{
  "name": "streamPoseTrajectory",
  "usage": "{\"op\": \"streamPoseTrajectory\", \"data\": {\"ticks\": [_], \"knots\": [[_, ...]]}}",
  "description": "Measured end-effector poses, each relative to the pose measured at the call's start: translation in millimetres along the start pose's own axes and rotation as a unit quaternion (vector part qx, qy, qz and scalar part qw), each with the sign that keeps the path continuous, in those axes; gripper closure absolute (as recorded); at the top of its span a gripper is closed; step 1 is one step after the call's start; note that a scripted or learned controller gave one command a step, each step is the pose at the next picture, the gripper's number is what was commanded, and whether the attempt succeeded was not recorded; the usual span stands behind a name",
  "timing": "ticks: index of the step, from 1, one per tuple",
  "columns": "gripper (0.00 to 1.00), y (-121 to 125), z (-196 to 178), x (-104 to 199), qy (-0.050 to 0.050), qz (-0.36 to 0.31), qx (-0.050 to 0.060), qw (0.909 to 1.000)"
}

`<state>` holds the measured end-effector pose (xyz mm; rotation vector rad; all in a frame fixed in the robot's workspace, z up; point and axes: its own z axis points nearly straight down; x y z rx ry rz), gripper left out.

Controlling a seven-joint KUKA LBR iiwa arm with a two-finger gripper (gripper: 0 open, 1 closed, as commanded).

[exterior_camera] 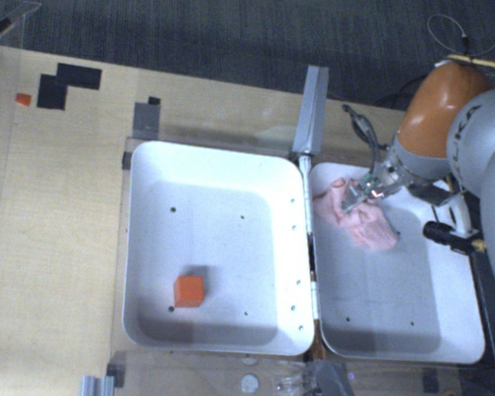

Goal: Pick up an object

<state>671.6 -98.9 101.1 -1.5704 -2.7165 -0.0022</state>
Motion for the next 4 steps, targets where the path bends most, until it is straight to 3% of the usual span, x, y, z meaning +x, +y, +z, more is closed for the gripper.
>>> {"op": "streamPoseTrajectory", "data": {"ticks": [1, 2, 4], "knots": [[0.0, -7.4, -2.1, 1.2, -0.004, -0.022, -0.007, 0.9997], [0.0, 0.2, -0.2, 0.2, -0.004, -0.026, 0.001, 0.9997], [0.0, 0.4, -0.2, 0.5, -0.005, -0.038, 0.001, 0.9993]]}}
